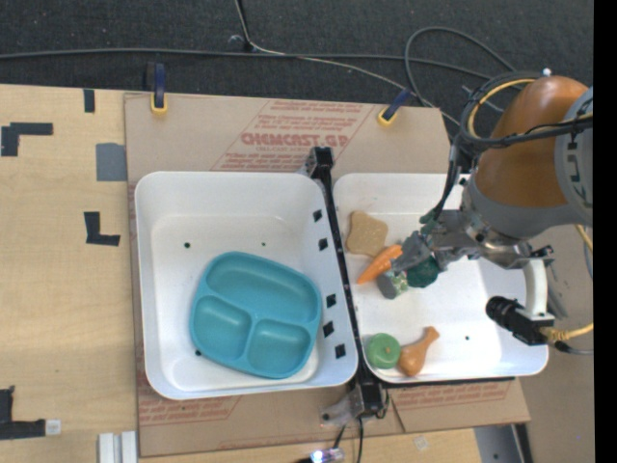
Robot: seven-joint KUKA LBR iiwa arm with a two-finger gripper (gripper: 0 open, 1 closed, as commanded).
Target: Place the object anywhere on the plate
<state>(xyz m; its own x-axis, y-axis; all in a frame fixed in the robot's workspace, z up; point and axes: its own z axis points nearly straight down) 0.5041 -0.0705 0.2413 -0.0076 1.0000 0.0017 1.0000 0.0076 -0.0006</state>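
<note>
With the gripper (416, 258) low over the carrot (379, 263), jaws' state unclear, grip it mid-length before crossing to the plate (254, 314).

Grey arm (525, 177) bent down from right, wrist low over bin.

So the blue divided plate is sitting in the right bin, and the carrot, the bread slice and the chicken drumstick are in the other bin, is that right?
Not quite. The camera view shows the blue divided plate in the left bin, not the right one. The carrot, the bread slice and the chicken drumstick are in the other bin, the right bin.
</note>
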